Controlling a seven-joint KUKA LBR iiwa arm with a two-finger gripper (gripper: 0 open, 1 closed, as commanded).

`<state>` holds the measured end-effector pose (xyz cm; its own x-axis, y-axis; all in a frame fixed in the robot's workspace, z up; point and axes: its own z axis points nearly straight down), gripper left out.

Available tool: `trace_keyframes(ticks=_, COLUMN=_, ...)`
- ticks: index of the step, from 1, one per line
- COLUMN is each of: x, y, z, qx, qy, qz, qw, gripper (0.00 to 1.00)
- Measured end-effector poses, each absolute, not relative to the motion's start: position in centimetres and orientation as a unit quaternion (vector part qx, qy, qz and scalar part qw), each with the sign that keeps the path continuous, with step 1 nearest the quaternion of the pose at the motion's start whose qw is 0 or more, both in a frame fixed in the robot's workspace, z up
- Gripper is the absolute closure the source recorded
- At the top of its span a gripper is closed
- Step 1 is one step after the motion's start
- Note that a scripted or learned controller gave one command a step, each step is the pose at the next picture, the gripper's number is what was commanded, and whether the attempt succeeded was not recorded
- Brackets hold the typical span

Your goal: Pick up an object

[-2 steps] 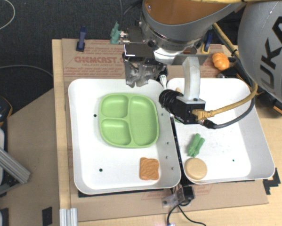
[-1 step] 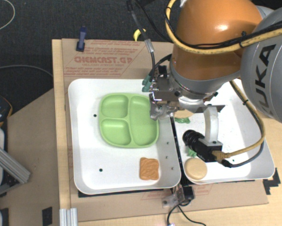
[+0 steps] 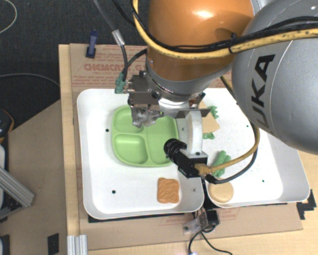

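We see the grey arm point(image 3: 275, 73), with its orange band point(image 3: 196, 20), reaching in from the right and hanging low over the left bin point(image 3: 95, 158), its bulk covering the far part of both bins. The gripper point(image 3: 143, 116) sits directly above the far end of a light green divided plate point(image 3: 135, 147), which lies flat in the middle of the left bin with its compartments facing up. From this angle we cannot tell how far the gripper is open, and we see nothing caught in it. Near the front right corner of the same bin lies a small orange waffle-like piece point(image 3: 168, 190), well apart from the plate. In the right bin point(image 3: 286, 185) a round tan disc point(image 3: 221, 192) rests at the near left corner, with a green leafy piece point(image 3: 220, 161) just beyond it and partly hidden by a yellow cable point(image 3: 238, 161) that loops down from the arm. Further back, a tan flat piece point(image 3: 211, 125) and more green bits point(image 3: 208, 136) peek out beside the wrist. The bins rest on a cardboard sheet point(image 3: 74, 89) printed with red lettering.
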<state>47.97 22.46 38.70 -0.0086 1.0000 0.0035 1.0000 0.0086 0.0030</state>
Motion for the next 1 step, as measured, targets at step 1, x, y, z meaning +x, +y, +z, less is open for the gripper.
trace_keyframes(ticks=1, x=50.13, y=22.44, z=54.53, qx=-0.706, qy=-0.708, qz=-0.0101, qw=-0.004, gripper=1.00)
